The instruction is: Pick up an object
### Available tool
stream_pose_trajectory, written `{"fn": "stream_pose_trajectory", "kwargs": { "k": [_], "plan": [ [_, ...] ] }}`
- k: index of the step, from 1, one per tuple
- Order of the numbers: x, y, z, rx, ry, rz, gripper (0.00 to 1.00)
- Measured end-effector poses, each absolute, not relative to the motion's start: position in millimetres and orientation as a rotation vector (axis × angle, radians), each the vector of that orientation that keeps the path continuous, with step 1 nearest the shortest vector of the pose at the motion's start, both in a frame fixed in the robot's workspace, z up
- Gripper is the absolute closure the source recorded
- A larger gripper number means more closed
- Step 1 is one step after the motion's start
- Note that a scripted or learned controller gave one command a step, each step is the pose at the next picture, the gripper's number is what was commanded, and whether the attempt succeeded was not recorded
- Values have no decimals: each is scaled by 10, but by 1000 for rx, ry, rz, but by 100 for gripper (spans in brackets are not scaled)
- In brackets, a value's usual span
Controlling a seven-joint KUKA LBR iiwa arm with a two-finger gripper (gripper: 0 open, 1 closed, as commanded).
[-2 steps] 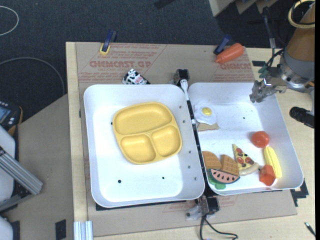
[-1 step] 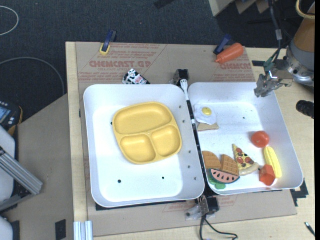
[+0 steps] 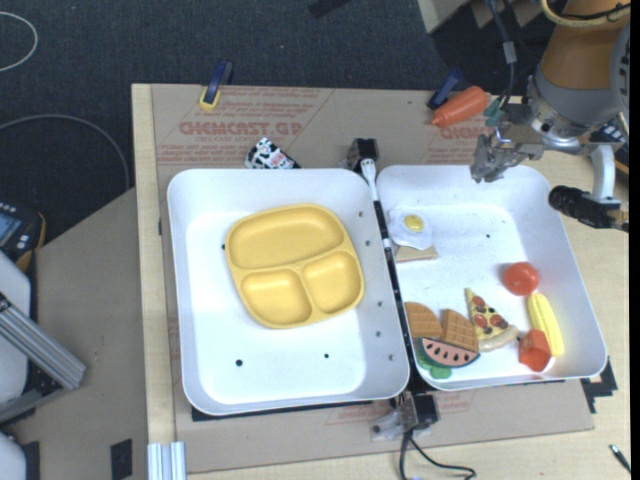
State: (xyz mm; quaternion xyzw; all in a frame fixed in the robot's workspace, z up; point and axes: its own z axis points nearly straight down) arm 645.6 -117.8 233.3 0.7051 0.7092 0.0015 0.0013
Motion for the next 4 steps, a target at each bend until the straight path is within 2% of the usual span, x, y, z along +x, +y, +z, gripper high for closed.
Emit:
{"fn": "stream_pose_trajectory", "kwargs": {
  "k": [1, 2, 3, 4],
  "plan": [
    [6456, -583, 2271, 2217, 2231, 1, 100],
    [6661, -302, 2289, 2215, 2223, 5, 100],
    [6524, -232, 2318, 2222, 2224, -2, 100],
    [6539, -277, 2170, 2224, 2222, -4, 100]
  ]
}}
